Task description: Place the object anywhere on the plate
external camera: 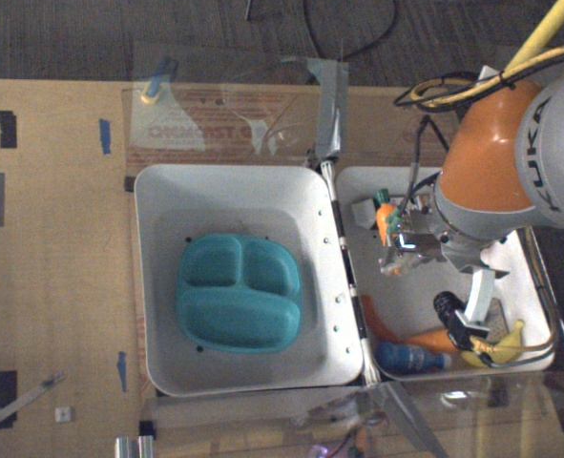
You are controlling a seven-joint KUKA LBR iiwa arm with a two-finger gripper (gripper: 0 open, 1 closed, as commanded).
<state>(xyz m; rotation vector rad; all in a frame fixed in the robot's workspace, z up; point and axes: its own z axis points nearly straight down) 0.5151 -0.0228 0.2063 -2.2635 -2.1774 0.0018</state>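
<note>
A small orange toy with a green tip [385, 219] sits in the right bin [363, 265], near its far wall and just beside the gripper [403, 244], as the grey-and-orange arm [491, 165] reaches over that bin from the right. From this angle it cannot be told whether the gripper is open or closed, or whether it has the toy. The teal divided plate [239, 294] lies flat in the middle of the left bin [157, 256], nothing on it. Along the right bin's near wall lie a blue bottle-like object [407, 358], an orange carrot-shaped toy [429, 340] and a yellow banana [503, 344].
</note>
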